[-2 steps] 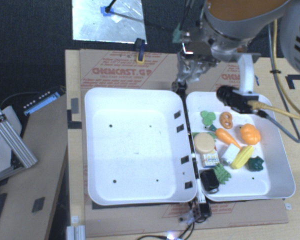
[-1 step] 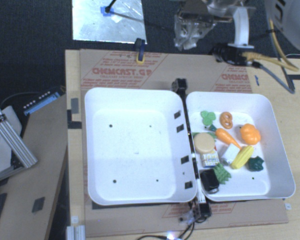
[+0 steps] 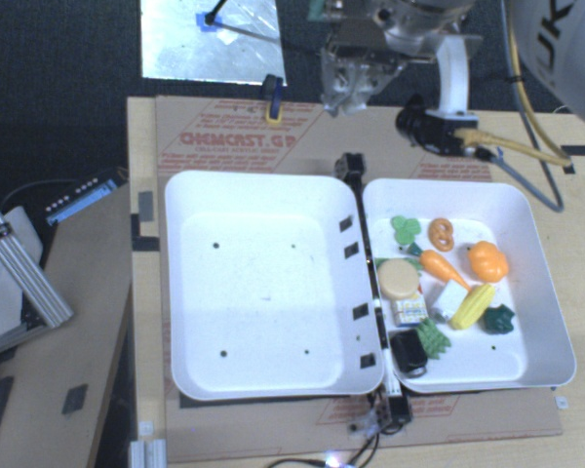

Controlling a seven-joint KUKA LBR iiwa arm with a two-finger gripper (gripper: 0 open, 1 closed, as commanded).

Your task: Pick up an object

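The gripper (image 3: 343, 94) hangs high over the far edge of the bench, beyond both bins, and whether it is wide or narrow I cannot tell; nothing shows between its tips. All the candidate objects lie well below and to the right of it in the camera view, clustered in the right bin (image 3: 541, 252); the left bin (image 3: 190, 261) sits below and to its left. Nearest the gripper are a small green piece (image 3: 406, 229) and a pretzel (image 3: 441, 232), with a carrot (image 3: 442, 265) just past them and an orange fruit (image 3: 487, 260) to its right. Farther still lie a tan round lid or jar (image 3: 399, 279), a corn cob (image 3: 473, 305) and a black object (image 3: 408, 350) against the near wall. These look like small plastic toy foods: light, stiff, probably smooth and apt to slip. The carrot or corn cob seems the best choice, pinched across the narrow middle; their neighbours crowd close, so finger clearance is the likely trouble.
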